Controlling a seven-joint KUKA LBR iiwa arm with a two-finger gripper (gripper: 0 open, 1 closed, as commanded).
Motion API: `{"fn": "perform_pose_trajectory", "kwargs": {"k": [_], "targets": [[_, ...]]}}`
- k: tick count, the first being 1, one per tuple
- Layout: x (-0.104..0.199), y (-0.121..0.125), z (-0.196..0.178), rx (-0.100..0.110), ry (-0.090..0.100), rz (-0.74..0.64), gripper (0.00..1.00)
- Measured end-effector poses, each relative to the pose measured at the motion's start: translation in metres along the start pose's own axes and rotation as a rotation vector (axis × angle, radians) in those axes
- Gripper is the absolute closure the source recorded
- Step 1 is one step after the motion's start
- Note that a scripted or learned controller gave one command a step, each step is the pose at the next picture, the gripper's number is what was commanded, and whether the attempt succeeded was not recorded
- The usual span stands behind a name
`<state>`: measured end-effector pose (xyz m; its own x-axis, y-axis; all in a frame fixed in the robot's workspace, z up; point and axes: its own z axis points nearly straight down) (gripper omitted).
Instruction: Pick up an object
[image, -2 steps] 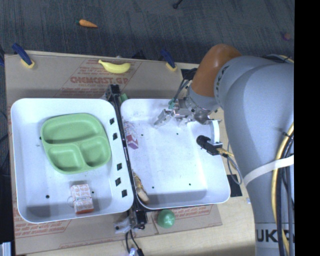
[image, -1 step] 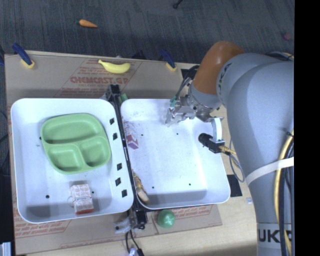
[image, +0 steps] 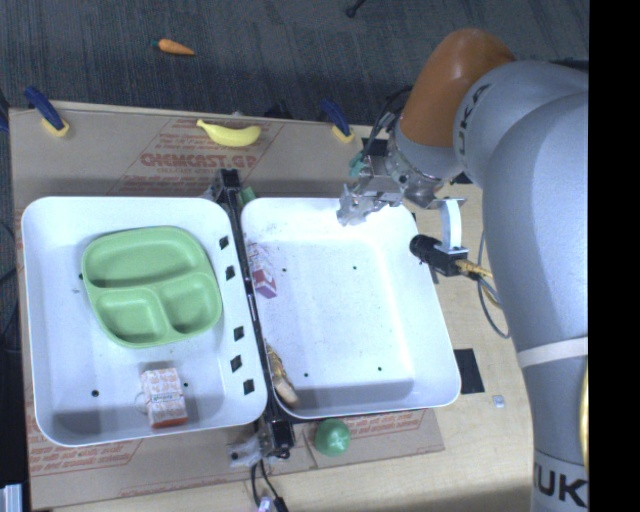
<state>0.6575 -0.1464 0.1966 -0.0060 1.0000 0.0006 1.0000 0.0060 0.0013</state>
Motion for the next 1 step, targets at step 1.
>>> {"fn": "perform_pose_trajectory", "kwargs": {"k": [1], "targets": [[-0.0001,-0.0008,0.0015,0.003,0.000,0.000,0.00]]}}
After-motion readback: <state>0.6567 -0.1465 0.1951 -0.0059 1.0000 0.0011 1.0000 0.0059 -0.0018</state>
